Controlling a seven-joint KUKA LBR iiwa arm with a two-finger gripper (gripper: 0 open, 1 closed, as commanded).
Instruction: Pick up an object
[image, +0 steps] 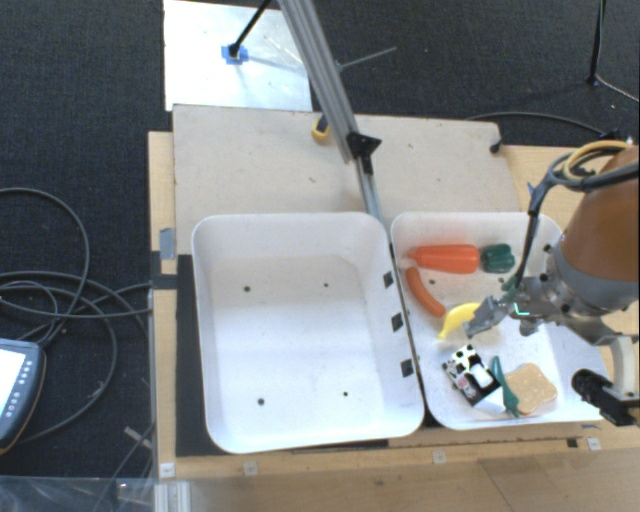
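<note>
The right bin (412, 232) holds an orange toy carrot with a green top (452, 258), a small orange sausage-like piece (423, 291), a yellow banana-like piece (458, 318), a black and white block (468, 372), a teal-handled tool (503, 386) and a tan bread-like slice (531, 389). My gripper (490, 314) reaches in from the right and hovers low over the bin's middle, its tips right beside the yellow piece. Nothing is seen between the fingers.
The left bin (290, 330) lies beside the right one, sharing a divider with black clips. A slanted grey pole (330, 85) crosses the back of the bench. Cables lie on the dark floor at the left.
</note>
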